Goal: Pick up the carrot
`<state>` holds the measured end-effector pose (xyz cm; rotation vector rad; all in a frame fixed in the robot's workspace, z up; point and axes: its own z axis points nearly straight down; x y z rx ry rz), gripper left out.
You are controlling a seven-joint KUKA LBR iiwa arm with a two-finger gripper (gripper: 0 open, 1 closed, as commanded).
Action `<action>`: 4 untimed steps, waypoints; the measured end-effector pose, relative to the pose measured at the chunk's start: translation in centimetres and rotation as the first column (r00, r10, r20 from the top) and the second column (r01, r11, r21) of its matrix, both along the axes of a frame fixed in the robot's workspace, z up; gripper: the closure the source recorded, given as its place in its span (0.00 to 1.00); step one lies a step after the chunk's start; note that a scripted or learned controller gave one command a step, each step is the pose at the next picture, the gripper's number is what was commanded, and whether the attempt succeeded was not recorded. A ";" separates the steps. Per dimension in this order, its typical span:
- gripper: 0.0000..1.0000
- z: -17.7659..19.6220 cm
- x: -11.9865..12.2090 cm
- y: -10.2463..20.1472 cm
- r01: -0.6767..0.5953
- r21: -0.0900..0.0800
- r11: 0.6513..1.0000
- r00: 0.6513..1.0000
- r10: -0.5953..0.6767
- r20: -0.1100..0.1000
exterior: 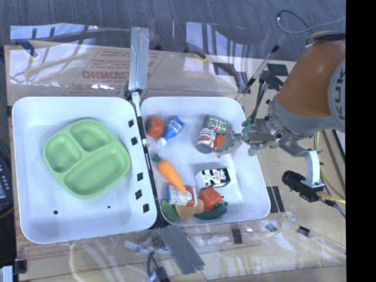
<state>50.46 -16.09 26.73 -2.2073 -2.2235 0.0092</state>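
carrot point(168, 170): lay in the right bin point(254, 181), nearer its left wall, about midway between far and near edges; orange, tilted, green end toward the far-left, tip toward the near-right. Nothing gripped it.
claw point(230, 144): hung at the right bin's right edge, low over the can; well apart from the carrot. Could not tell if it was spread or pressed together, too dark and blurred there.
arm point(311, 87): grey with an orange band, came in from the right side of the table point(305, 216).
can point(210, 133): lay on its side in the far-right part of the right bin, just beside the claw; red, white and green label, text unreadable.
blue-and-white bottle point(172, 128): far-left part of the right bin, touching a small orange-red piece point(155, 126) beside the left wall.
carton point(212, 177): black-and-white cow pattern, right of the carrot, toward the near edge; no readable print.
near-left corner pile: a small labelled can point(180, 195) just at the carrot's tip, a red piece point(210, 197) and a dark green piece point(212, 212) beside it; label writing too small to read.
green plate point(86, 156): three compartments, sat in the middle of the left bin point(35, 216).
cardboard point(88, 69): lay along the far edge behind the bins under clear plastic; red print read roughly "CHEMCAST", other lines illegible.
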 end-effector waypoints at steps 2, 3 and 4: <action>1.00 -7.8 0.8 -2.3 0.017 0.001 1.000 1.000 -0.017 -0.009; 1.00 -7.2 0.8 -2.3 0.013 0.003 1.000 1.000 -0.013 -0.018; 0.00 -7.2 0.8 -2.3 0.012 0.002 1.000 1.000 -0.012 -0.018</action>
